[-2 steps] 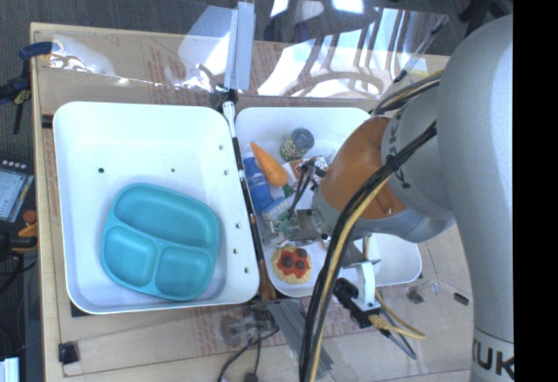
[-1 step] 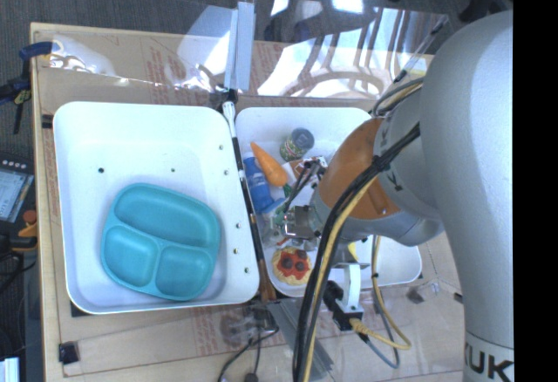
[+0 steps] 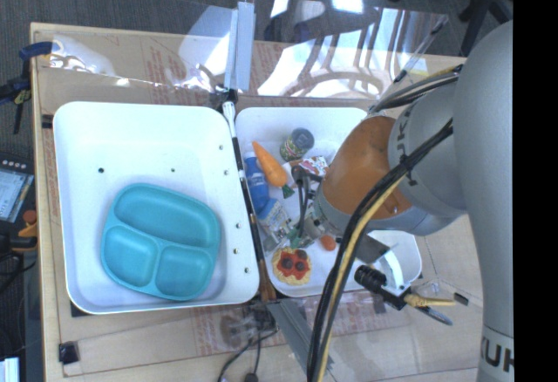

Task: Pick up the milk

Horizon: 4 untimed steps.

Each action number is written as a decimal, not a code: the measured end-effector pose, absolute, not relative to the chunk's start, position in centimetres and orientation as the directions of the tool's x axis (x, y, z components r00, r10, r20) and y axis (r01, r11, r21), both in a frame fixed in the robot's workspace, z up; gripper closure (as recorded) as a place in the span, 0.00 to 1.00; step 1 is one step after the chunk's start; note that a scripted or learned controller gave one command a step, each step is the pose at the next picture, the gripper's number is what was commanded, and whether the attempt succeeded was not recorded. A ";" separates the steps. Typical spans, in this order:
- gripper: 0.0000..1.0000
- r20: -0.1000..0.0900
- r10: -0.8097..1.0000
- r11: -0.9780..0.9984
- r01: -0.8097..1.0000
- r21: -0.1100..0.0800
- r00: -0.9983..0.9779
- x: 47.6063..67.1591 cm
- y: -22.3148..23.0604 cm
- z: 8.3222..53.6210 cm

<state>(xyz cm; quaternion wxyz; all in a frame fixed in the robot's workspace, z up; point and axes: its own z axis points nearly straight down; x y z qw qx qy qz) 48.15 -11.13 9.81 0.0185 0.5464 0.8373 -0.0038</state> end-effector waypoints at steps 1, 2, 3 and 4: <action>0.00 -0.019 0.973 0.232 0.973 0.009 -0.232 47.8 -11.3 9.6; 0.00 -0.021 0.975 0.221 0.975 0.008 -0.221 47.7 -11.2 9.6; 0.00 -0.002 0.956 -0.295 0.956 -0.001 0.295 49.3 -10.7 9.2; 0.00 -0.001 0.947 -0.321 0.947 -0.008 0.321 63.6 -12.9 8.9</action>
